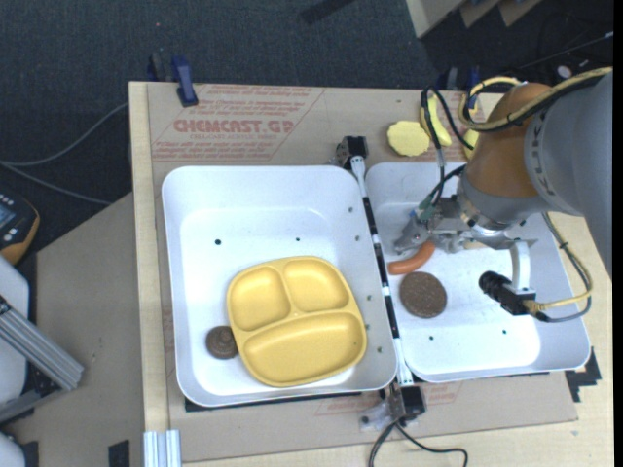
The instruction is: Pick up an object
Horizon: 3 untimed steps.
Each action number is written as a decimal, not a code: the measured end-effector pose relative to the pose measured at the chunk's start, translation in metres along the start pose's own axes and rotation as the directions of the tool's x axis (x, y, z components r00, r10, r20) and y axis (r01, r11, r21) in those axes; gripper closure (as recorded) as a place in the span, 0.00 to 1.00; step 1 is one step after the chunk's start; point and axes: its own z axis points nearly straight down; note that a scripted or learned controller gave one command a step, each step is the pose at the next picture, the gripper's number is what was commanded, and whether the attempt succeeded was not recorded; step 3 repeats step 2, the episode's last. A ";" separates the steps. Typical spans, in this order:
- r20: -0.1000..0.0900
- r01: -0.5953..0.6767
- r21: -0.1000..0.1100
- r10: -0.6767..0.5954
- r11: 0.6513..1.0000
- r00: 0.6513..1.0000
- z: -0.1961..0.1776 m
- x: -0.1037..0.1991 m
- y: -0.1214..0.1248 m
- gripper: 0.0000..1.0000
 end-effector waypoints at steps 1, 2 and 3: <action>0.000 -0.001 -0.002 0.001 1.000 1.000 -0.010 0.000 0.000 1.00; -0.002 0.007 -0.010 -0.007 1.000 1.000 -0.107 0.067 0.015 1.00; -0.002 0.007 -0.010 -0.007 1.000 1.000 -0.107 0.067 0.015 1.00</action>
